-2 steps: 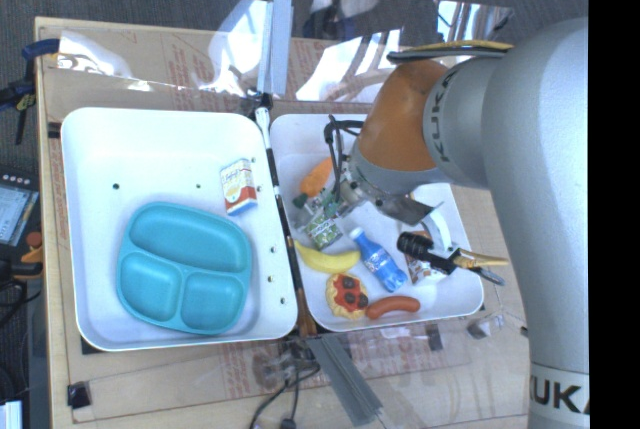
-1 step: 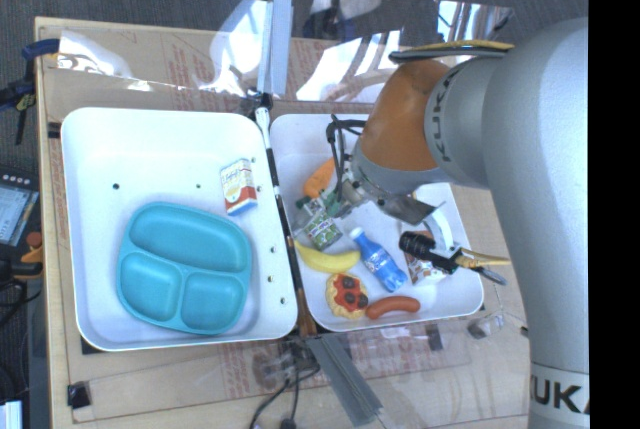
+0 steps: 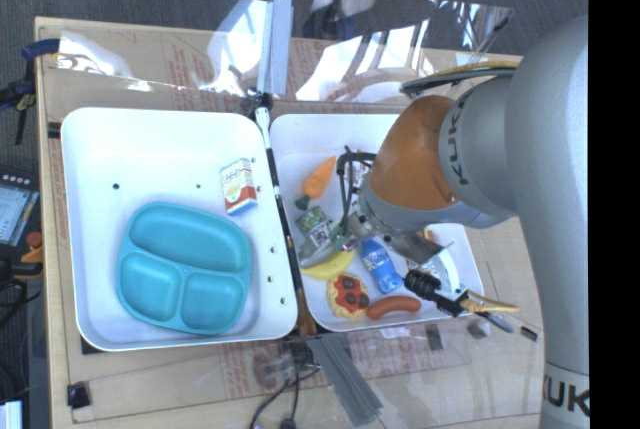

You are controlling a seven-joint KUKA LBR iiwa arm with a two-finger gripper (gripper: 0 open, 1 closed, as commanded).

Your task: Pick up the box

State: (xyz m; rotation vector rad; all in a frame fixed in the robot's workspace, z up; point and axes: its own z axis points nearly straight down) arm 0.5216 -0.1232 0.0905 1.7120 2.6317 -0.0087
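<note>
1. The box (image 3: 238, 187), small with red and white print, lies in the left bin (image 3: 90, 147), up near that bin's right wall and just above the blue divided tray (image 3: 185, 267).
2. Around the box there is bare white floor above and to its left; its right side sits close to the wall between the two bins.
3. The arm (image 3: 470, 157) comes in from the right of the frame and hangs over the right bin (image 3: 300, 132), its orange band plain to see at the centre right.
4. The gripper (image 3: 335, 232) seems to sit low among the clutter at the right bin's left side; whether the jaws are released or clenched, I cannot tell, the wrist hides them.
5. Packed under and beside it: an orange carrot (image 3: 320, 177), a banana (image 3: 328, 265), a blue bottle (image 3: 379, 265), a pizza slice (image 3: 349, 297) and a sausage (image 3: 393, 307).
6. That right bin is crowded along its lower edge; the box stays well apart from the gripper, across the dividing wall.
</note>
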